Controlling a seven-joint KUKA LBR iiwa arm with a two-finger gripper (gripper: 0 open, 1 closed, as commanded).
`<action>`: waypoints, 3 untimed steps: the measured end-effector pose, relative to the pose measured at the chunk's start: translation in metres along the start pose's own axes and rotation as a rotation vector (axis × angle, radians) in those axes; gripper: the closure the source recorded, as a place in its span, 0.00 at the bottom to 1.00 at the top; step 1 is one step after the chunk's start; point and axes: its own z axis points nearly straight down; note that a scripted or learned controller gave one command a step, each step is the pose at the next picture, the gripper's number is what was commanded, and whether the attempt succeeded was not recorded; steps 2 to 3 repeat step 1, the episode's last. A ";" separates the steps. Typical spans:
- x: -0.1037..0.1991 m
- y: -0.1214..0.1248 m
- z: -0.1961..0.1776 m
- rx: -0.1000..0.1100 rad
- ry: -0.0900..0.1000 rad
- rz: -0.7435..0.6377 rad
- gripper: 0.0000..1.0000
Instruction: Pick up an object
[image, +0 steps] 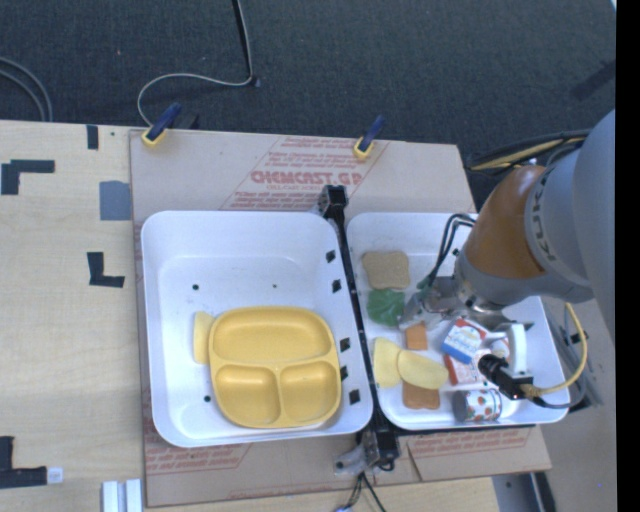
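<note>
Fingers on my gripper (432, 300) hide under my arm, maybe open, I cannot tell, over the right bin (545, 405) by the green toy (385, 304).

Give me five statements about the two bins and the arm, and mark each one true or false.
1. A yellow divided tray lies in the left bin. True.
2. The arm reaches over the left bin. False: it is over the right bin.
3. A tan square piece lies near the far end of the right bin. True.
4. The green item sits inside the yellow tray. False: it is in the right bin, just nearer the camera than the tan piece.
5. Two clamps hold the cardboard sheet at its far edge. True.
</note>
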 end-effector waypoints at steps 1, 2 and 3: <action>0.080 -0.041 -0.091 0.016 0.013 -0.007 1.00; 0.080 -0.041 -0.091 0.016 0.013 -0.007 1.00; 0.080 -0.041 -0.091 0.016 0.013 -0.007 1.00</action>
